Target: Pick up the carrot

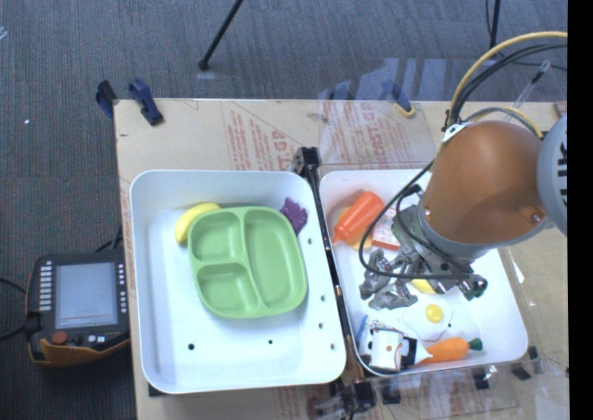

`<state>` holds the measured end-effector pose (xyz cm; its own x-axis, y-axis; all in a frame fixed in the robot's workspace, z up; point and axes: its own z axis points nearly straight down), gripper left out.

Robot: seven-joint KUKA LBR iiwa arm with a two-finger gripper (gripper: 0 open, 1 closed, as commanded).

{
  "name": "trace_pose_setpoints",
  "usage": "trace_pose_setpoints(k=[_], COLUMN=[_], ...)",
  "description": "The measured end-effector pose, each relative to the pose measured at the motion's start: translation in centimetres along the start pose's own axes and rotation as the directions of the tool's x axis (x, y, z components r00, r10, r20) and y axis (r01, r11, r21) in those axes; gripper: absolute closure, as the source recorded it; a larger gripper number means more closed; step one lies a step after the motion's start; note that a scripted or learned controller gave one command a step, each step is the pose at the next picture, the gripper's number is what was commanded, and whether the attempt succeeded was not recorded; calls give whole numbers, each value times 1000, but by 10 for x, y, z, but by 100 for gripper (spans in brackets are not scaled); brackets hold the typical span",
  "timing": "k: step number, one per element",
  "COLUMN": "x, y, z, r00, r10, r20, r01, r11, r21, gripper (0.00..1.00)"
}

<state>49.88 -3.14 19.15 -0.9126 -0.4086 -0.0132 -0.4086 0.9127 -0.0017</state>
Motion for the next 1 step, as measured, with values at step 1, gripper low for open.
trace_pose_setpoints(k=[1], x=[3], y=[-1], z=[4], r00=[1000], r10=[3], r20=[-9], r01=[-3], r11=[1000], r21=[-3], gripper=[0])
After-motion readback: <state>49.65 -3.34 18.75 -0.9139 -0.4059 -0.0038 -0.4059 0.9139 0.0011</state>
